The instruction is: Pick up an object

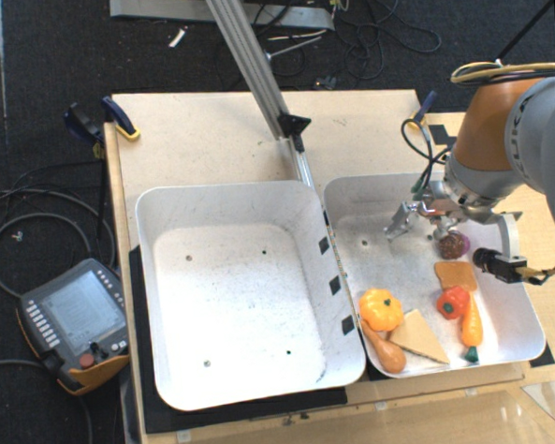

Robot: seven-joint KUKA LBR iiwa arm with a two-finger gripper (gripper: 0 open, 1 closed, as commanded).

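the grey arm's gripper (410,216) hovers with fingers spread and nothing between them over the right bin (370,194), its toy food clustered toward the bin's near corner: a dark round fruit (453,245) closest to the gripper, then bread slice (455,275), tomato (452,302), carrot (470,326), yellow pepper (380,309) and cheese wedge (419,336).

Matt white plastic bins (230,205); pale rough wooden bench (207,136)

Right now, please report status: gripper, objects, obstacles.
Gripper over right bin, holding nothing seen. Purple ball just beside it. Other toy food lies nearer the front.
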